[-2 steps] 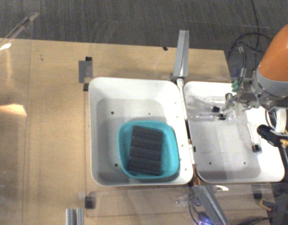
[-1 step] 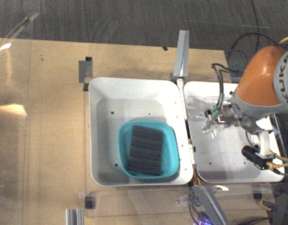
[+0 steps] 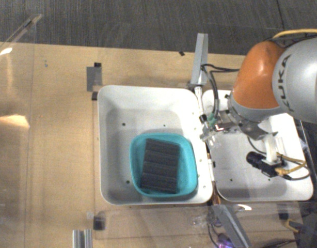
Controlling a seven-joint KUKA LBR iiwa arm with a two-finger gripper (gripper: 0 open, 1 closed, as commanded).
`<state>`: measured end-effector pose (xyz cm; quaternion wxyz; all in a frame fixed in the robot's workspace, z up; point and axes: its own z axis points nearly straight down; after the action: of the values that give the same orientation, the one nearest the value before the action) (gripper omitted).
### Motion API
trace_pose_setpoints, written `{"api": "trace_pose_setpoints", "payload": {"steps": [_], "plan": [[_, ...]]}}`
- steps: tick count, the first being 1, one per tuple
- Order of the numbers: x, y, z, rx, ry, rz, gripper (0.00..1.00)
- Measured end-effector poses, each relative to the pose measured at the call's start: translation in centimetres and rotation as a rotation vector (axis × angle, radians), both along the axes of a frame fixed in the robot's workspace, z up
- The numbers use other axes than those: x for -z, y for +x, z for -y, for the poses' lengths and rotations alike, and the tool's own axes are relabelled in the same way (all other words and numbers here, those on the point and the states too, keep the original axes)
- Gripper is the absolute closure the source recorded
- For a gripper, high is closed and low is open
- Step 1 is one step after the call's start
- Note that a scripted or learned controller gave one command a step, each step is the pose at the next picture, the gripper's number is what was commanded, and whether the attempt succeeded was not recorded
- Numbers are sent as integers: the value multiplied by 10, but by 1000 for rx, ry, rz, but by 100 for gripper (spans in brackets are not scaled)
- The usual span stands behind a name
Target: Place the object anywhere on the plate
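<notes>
A dark grey block [image 3: 159,165] with crosswise ridges lies flat on a teal plate [image 3: 188,161], square with rounded corners and a raised rim. The block fills most of the plate's middle, its long side running front to back, slightly tilted. The plate sits in the white bin [image 3: 113,133], toward its near right corner.

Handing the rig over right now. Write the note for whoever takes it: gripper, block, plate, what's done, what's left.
Gripper: at the seam between the two bins, apart from the block; open or shut can't be told.
Block: lying flat on the plate, within its rim.
Plate: in the left bin, toward the near right corner.
Done: block is on the plate.
Left: nothing for the placement, as far as this view shows; probably just pull the arm back.
</notes>
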<state>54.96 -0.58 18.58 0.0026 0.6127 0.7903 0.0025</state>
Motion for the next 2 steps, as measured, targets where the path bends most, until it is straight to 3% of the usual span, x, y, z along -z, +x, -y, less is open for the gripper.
{"api": "trace_pose_setpoints", "payload": {"steps": [1,2], "plan": [[0,0,0,0,0,0,0],[-106,-32,90,-21,-3,4,0]]}}
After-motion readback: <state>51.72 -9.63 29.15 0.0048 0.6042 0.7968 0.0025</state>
